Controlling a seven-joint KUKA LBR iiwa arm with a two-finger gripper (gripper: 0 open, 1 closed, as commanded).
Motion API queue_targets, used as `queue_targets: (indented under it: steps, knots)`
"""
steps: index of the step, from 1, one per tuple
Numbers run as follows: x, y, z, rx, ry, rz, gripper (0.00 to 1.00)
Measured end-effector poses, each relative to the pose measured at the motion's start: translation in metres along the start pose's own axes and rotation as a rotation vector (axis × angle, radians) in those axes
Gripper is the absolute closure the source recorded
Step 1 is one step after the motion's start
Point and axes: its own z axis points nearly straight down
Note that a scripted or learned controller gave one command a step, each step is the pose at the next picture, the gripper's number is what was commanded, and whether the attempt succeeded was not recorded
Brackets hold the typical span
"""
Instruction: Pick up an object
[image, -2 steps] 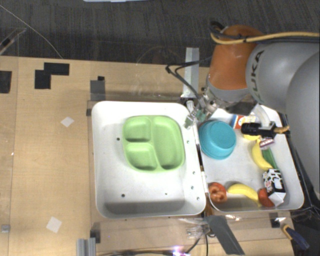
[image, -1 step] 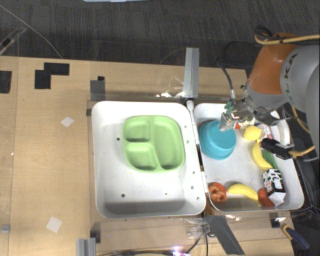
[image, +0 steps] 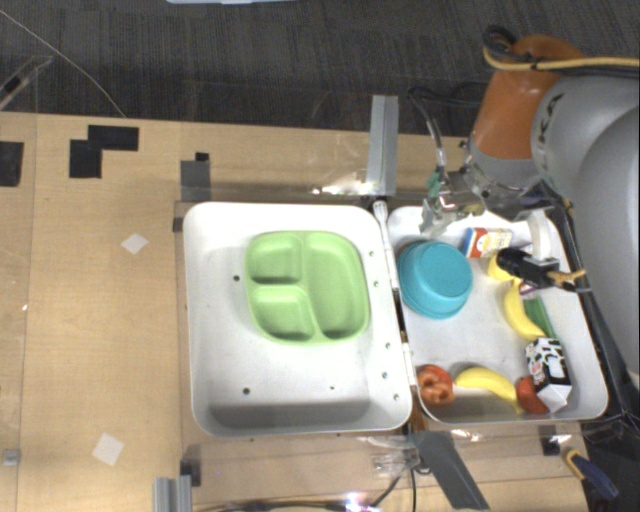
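Nothing lifted yet: gripper (image: 440, 205) hovers over right bin's (image: 596, 372) far edge above blue bowl (image: 435, 279); grip state unclear. Whole pick remains.

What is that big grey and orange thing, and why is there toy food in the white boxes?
That big thing is a robot arm. A camera above the bench looks down on it. At the arm's end is a gripper, like a hand with two fingers, hanging over the back of the right bin. I can't tell if it holds anything. That bin has an upside-down blue bowl, two bananas, one at the front and one on the right, a small apple and a black-and-white carton. The left bin holds a green divided plate. The robot's job is to pick something up.
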Motion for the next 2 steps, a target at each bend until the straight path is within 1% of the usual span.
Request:
queue_targets:
  steps: [1,2]
  knots:
    - [-0.049,0.002,-0.024,-0.002,-0.003,-0.087,1.0]
    - [-0.134,-0.012,-0.027,-0.001,-0.005,-0.006,1.0]
